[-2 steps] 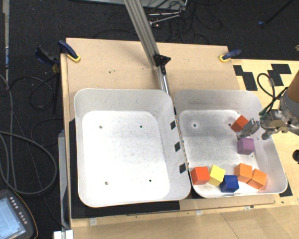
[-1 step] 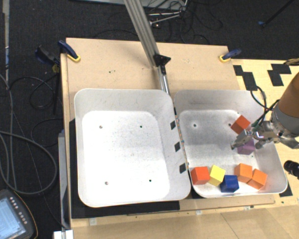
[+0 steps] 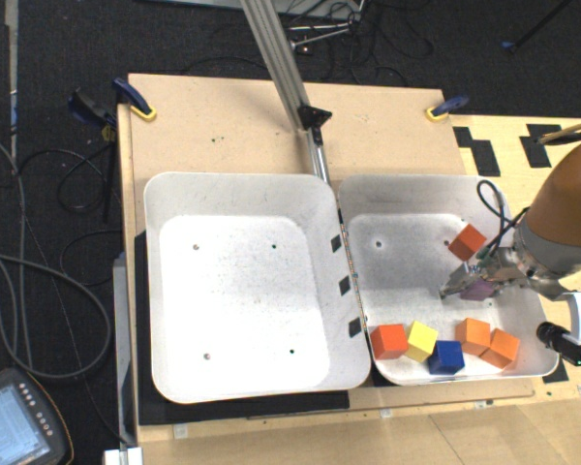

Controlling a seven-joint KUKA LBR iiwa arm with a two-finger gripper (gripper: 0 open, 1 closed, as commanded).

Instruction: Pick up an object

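Front row, right bin: five blocks along the lower wall at lower right of the frame, none lifted.
Orange-red block [image 3: 389, 340]: one, leftmost of the row.
Yellow block [image 3: 421, 341]: one, touching the orange-red one's right side.
Blue block [image 3: 446, 357]: one, nearest the bin's lower edge, just beside the yellow.
Orange blocks, front [image 3: 489, 340]: two, touching each other at the row's right end.
Gripper [image 3: 468, 286]: one, low in the right bin at mid-right of the frame, above the row; its dark fingers reach left, their spread too blurred to tell.
Purple piece [image 3: 481, 288]: one, small, at the fingers; whether it is clasped cannot be told.
Orange block, rear [image 3: 467, 242]: one, tilted, just above the gripper.
Right bin [image 3: 387, 231]: one.
Left bin [image 3: 237, 279]: one, mid-left.
Count: eight loose items in all, six of them orange or orange-red.
Progress: judged mid-attempt; the gripper is down among the objects, nothing raised clear, so grasp and lift remain.
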